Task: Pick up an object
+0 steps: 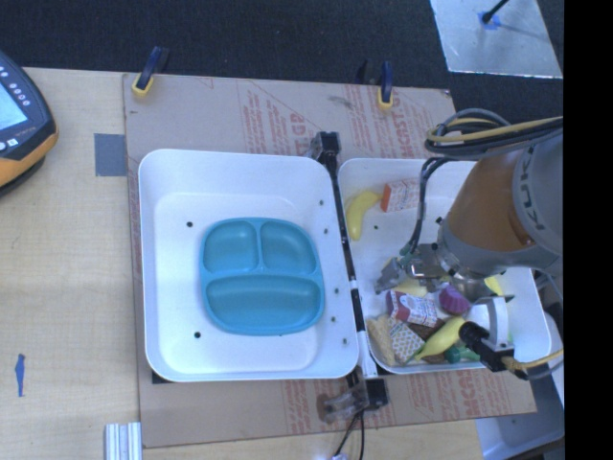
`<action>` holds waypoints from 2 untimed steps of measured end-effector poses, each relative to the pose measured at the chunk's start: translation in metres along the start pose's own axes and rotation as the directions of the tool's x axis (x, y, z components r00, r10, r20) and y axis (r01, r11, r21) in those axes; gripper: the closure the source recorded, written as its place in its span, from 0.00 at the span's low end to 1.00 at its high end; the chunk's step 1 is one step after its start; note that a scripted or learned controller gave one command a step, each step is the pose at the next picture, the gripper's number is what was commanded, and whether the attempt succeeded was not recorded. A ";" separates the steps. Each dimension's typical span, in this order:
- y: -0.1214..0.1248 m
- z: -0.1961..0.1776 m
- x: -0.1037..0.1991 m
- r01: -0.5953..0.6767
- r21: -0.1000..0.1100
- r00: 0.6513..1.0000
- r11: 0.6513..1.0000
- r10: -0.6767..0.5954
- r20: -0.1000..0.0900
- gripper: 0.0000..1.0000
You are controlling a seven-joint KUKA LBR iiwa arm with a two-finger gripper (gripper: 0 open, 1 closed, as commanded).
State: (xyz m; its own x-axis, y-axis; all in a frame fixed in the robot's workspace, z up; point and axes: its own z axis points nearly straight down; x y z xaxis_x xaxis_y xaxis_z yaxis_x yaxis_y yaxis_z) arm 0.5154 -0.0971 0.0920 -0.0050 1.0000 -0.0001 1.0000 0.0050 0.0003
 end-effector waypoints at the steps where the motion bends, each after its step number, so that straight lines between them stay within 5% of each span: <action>1: -0.040 0.000 -0.013 -0.003 0.003 1.000 1.000 0.003 0.000 0.00; 2: -0.040 -0.010 -0.013 0.000 0.005 1.000 1.000 0.000 -0.001 1.00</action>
